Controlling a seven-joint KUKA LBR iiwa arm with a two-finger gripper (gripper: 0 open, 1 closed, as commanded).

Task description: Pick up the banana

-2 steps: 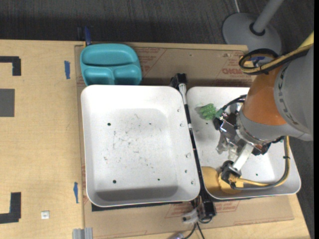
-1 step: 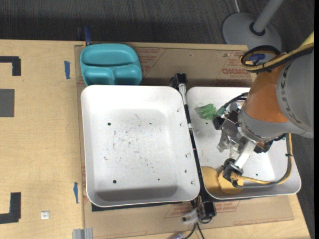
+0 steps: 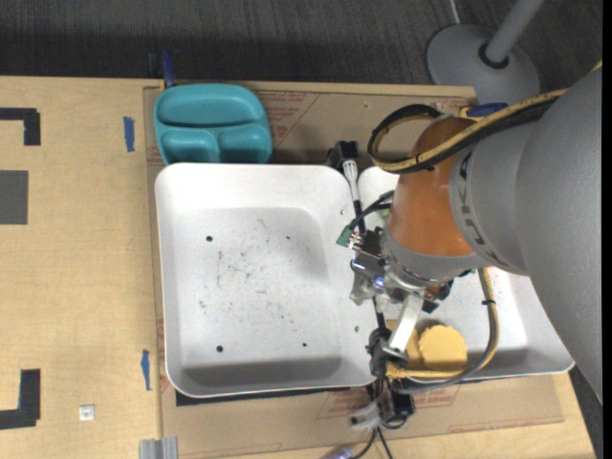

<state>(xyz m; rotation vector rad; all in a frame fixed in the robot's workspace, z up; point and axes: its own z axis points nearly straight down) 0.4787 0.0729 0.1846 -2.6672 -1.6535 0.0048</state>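
**A robotics lab bench**

I see a lab setup: a cardboard-covered bench (image 3: 76, 256) with blue tape marks at left, two white bins (image 3: 191, 352), loose cabling (image 3: 402, 127) at centre right, and a grey stand base (image 3: 469, 55) on dark carpet, upper right.

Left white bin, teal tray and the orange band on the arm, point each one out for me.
left white bin (image 3: 191, 208), camera view, bare floor near its upper left corner.
teal tray (image 3: 212, 122), camera view, middle of its top surface.
orange band (image 3: 430, 208), camera view, middle of the band above the wrist.
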